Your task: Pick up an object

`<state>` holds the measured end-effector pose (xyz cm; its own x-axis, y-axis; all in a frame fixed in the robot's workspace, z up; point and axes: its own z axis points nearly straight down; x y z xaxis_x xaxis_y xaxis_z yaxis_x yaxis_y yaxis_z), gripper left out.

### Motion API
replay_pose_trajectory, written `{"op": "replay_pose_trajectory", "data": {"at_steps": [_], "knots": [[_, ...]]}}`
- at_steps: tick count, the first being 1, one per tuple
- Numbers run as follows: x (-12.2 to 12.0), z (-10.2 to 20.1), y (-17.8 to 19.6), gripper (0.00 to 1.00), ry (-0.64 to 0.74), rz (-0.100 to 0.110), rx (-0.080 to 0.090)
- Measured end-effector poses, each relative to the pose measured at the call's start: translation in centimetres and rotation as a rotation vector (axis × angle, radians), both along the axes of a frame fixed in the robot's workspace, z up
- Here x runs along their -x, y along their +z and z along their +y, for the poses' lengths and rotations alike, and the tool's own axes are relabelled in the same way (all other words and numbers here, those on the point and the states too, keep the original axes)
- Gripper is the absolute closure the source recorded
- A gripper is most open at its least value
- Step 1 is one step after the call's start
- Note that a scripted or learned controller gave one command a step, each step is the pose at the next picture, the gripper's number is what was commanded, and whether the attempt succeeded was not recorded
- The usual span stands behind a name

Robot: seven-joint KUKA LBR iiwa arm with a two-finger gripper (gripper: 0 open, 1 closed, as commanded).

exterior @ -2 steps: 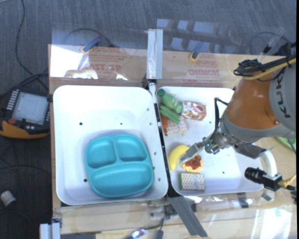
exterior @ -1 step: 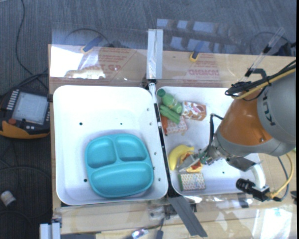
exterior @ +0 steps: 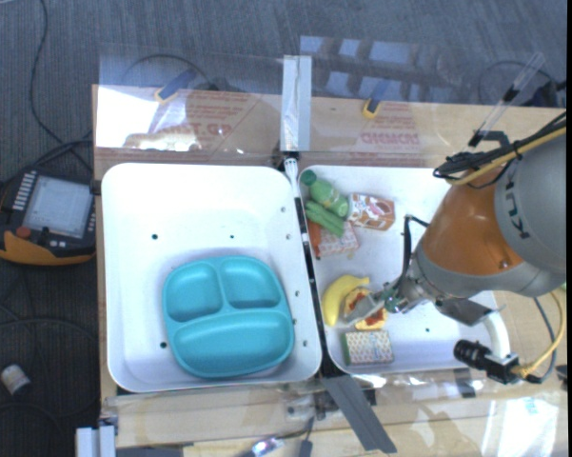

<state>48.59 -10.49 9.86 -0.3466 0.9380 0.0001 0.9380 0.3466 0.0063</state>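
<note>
Grey arm (exterior: 538, 217), orange wrist band (exterior: 466, 236)

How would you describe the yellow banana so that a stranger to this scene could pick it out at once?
Find the right bin of the two white bins, then look to its lower left part, near the wall shared with the other bin. The banana lies there, just left of the gripper. It is the one curved, plain yellow item among the packets and green things.

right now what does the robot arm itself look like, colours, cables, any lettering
The arm is bulky and rounded, grey with a wide orange band above the wrist. Dark lettering shows on the grey shell near the right edge, cut off and unreadable. Black and yellow cables loop over its top. The gripper is small and dark with metal parts; its details are too small to make out.
</note>
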Motion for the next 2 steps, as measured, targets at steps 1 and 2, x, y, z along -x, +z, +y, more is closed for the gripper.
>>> {"op": "replay_pose_trajectory", "data": {"at_steps": [1,2], "knots": [[0.4,10.1,8.4,1.00,-0.408,0.012,0.004],[-0.7,12.4,13.7,1.00,-0.505,0.010,0.006]]}}
